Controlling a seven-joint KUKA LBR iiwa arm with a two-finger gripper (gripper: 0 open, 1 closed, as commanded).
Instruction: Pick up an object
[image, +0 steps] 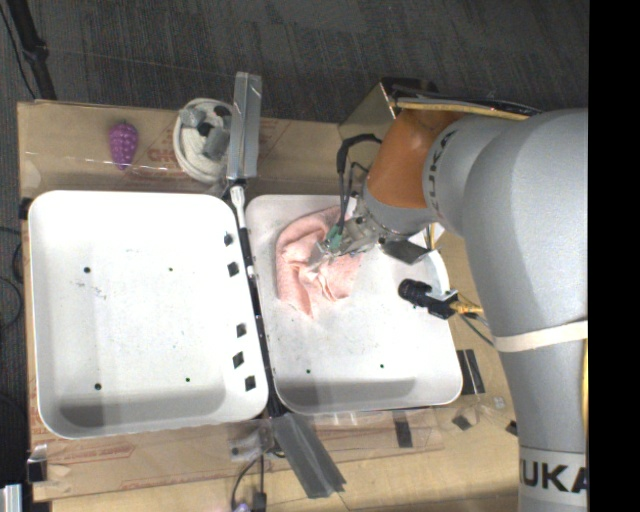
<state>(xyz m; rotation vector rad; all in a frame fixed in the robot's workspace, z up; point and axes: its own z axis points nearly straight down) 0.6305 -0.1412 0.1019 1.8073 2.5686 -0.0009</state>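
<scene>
camera view: arm bent down into right bin (440, 385), gripper (338, 240) on pink cloth (300, 265); grip state unclear

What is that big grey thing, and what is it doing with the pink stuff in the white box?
The big grey thing is a robot arm with an orange band near its wrist. It reaches in from the right side of the picture. The camera hangs above the bench and looks down at a slant.

On the bench sit two shallow white bins side by side, the left bin and the right bin. In the right bin lies a crumpled pink cloth. The arm's gripper, its little two-finger hand, is down at the cloth. I cannot tell if it has really pinched the cloth yet.

Behind the bins, on the bench, you can see a small purple thing and a roll of white cord.
</scene>
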